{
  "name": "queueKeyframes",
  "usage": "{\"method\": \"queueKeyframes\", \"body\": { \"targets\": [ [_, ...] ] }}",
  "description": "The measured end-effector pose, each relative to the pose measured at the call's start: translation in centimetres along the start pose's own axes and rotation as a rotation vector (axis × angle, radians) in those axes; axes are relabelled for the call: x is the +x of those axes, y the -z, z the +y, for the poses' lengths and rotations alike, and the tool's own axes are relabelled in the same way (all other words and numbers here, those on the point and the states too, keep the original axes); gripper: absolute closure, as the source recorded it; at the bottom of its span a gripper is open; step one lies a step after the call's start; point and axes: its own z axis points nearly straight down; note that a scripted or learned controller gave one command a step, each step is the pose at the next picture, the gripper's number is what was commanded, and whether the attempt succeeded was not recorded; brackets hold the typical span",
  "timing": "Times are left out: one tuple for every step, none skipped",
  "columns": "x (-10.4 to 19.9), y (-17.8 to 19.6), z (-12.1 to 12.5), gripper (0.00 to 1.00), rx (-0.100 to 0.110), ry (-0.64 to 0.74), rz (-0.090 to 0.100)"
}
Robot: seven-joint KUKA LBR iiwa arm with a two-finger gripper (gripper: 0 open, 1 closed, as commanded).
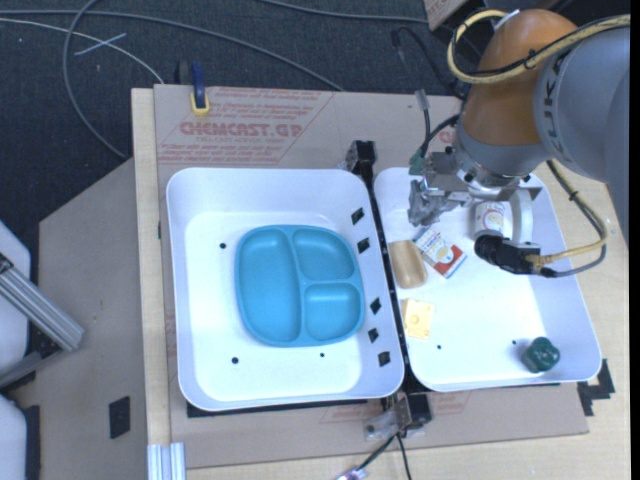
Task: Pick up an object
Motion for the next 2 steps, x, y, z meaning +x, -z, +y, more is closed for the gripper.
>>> {"method": "queueKeyframes", "body": {
  "targets": [
    [4.7,2.1,-2.2,1.00,-0.001,0.000,0.000],
    [9.4,2.8,-3.3,1.00,-0.001,-0.001,0.000]
  ]
}}
